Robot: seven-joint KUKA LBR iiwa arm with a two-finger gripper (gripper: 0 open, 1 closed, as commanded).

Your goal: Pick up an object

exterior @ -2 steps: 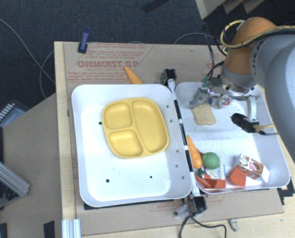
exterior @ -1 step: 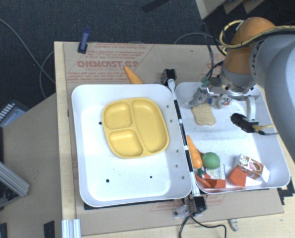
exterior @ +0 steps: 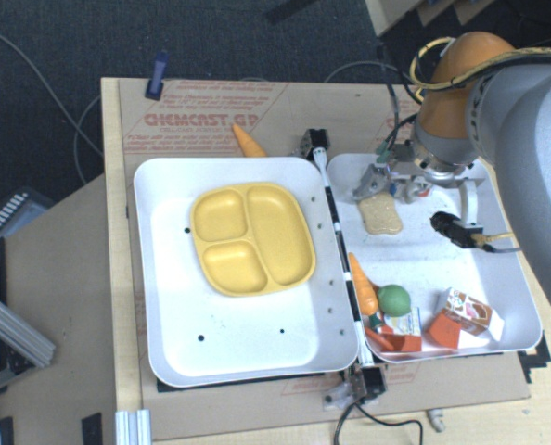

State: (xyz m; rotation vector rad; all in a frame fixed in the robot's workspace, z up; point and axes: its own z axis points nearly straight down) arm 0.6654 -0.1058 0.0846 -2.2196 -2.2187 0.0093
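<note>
Presently the gripper [exterior: 393, 191] is poised low in the far corner of the right bin [exterior: 503, 272], close to the divider where the two bins meet. Its fingers [exterior: 368, 185] appear to be spread apart, with nothing seen between them, so no object is held yet. Just in front of them a tan slice [exterior: 380, 217], shaped like a piece of bread, lies flat on the bin floor. It is judged to be the likeliest target, since it sits alone with bare floor around it and can be straddled without anything else being struck.

The other candidates are crowded into the near end of the same bin. A carrot [exterior: 364, 286] is laid along the divider wall, with a green ball [exterior: 394, 298] touching or just beside it, and a small carton [exterior: 467, 311] rests near an orange block [exterior: 442, 330]. A grasp there would be hampered by the wall and by the neighbours.

The left bin [exterior: 257, 336] is occupied by a yellow divided plate [exterior: 252, 239], which is wide and shallow and is thought awkward for two fingers. A second carrot [exterior: 248, 142] lies on the tabletop [exterior: 201, 109] behind that bin, well outside the working area. What is called for next is a short descent over the slice, followed by a closing of the fingers; because the slice is thin and flat, a slip is considered possible.
</note>
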